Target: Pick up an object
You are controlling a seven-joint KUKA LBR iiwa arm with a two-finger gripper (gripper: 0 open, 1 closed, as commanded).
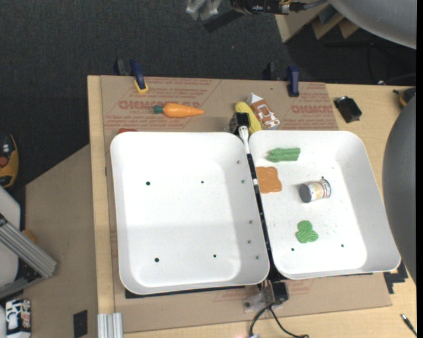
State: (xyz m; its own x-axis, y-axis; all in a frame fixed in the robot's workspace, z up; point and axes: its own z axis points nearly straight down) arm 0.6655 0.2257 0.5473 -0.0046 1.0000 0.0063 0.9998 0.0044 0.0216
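The right bin holds a green pea pod, a flat orange-brown slice, a small can lying on its side and a green leafy piece. My gripper is at the view's top edge, far behind both bins and well away from all the objects, over the dark floor. Part of the grey arm shows at the top right corner.
The left bin lies beside the right one. On the board behind the bins are a toy carrot, a yellow item and a small packet. Blue clamps grip the board's far edge.
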